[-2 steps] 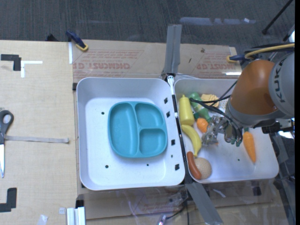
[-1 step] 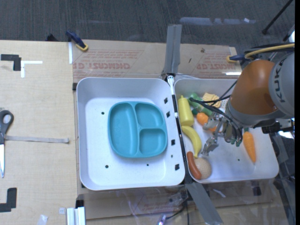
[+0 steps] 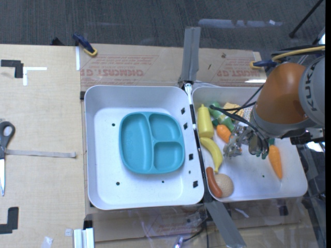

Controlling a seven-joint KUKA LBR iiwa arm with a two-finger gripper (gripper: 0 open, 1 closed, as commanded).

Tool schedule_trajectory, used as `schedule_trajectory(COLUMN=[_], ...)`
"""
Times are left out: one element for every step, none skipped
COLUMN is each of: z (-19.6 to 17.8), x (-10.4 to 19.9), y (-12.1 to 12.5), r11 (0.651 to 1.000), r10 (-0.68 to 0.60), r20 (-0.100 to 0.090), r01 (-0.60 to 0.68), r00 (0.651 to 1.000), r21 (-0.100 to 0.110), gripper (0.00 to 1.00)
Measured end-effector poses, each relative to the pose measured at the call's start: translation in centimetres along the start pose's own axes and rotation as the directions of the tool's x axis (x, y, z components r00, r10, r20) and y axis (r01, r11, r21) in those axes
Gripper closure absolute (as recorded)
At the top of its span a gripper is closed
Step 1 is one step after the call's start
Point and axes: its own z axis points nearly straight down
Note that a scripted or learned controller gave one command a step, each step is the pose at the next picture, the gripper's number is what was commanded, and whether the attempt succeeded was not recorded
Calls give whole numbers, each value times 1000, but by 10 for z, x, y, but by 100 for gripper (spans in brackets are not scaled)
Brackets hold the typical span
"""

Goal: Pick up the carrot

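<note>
Pick not accomplished: the carrot lies on the floor of the right bin, near its right wall, just beside the gripper; whether the gripper is open or closed cannot be told; nothing is seen held. Nearby: a banana, a yellow corn cob, a sausage, an egg-like ball; the left bin holds a blue divided plate. Judgement: the approach appears unobstructed.

you're looking at a robotics lab: a kuka arm over taped cardboard, white bins, plastic toy food.
</note>
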Motion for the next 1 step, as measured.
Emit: schedule_trajectory(z=[0], x=[0], y=[0], r11=[1000], r10=[0], r20=[0], r01=[0], r00=[1000], r21=[0], gripper=[0])
